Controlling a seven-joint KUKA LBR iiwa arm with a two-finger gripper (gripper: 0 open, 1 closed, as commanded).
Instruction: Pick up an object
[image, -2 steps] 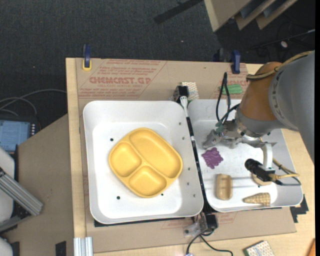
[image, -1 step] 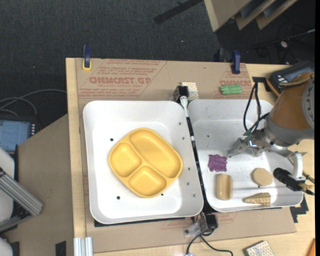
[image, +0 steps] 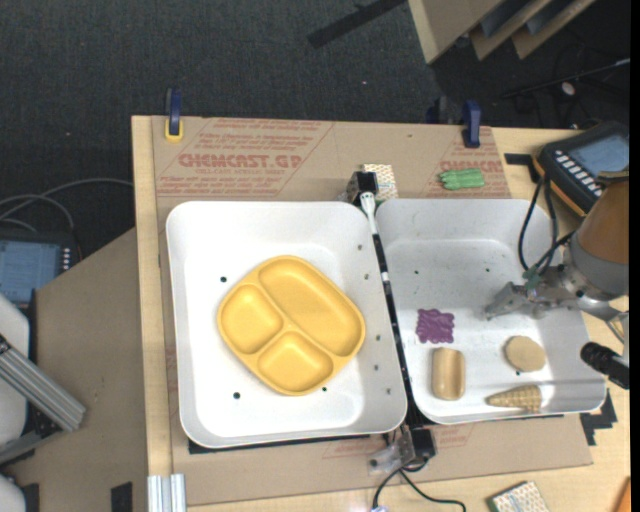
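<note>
The right bin (image: 450, 225) holds a purple grape-like bunch (image: 435, 325), a tan bread roll (image: 448, 373), a round tan cookie (image: 524, 352) and a waffle cone (image: 517, 399) lying along its front wall. My gripper (image: 505, 302) is low over the right bin, reaching in from the right. It sits above the bin floor between the purple bunch and the cookie, touching neither. Nothing shows in its grasp. The left bin (image: 190, 240) holds a yellow divided plate (image: 290, 323).
A small green object (image: 462, 180) lies on the cardboard behind the right bin. Blue clamps (image: 175, 108) (image: 470, 118) stand at the bench's back edge. A handheld screen device (image: 590, 165) and cables sit at the far right, next to the arm.
</note>
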